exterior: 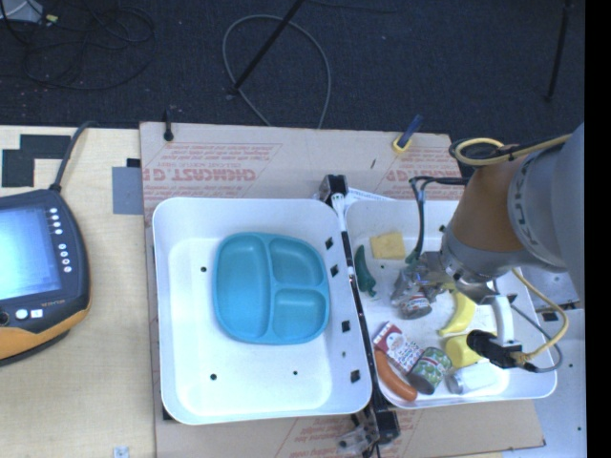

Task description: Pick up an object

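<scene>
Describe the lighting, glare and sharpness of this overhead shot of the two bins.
Camera view: lighting is even, with only soft shadows inside the left bin; the blue divided plate is crisp; the handheld screen at the left glows washed-out; the gripper and small items in the right bin look soft and cluttered; the floor above is dark.

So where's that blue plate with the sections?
The blue divided plate lies in the middle of the left bin, across the divider from the right bin's clutter.

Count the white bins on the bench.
2: the left bin holds a blue divided plate; the right bin holds small items under the arm.
</scene>
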Action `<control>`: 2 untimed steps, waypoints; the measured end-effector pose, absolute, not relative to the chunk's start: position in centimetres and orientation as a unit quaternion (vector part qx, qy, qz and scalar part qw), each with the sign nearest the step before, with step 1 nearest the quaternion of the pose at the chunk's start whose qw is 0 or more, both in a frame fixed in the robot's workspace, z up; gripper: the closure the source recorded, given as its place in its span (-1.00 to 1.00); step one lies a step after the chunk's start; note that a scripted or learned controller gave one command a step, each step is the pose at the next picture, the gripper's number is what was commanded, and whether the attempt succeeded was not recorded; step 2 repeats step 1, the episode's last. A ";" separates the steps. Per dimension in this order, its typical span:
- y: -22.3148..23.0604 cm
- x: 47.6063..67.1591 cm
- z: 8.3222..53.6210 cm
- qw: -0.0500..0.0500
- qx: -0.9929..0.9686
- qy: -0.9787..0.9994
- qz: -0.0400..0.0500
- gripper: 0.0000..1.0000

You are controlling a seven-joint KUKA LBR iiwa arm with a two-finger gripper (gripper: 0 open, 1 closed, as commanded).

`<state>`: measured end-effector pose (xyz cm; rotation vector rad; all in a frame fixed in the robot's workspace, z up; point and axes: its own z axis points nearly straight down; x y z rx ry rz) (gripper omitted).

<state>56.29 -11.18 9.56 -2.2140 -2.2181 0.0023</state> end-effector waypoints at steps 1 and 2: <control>-5.0 56.9 19.1 0.000 -0.705 -0.709 -0.001 1.00; -5.0 56.9 19.1 0.000 -0.705 -0.709 -0.001 1.00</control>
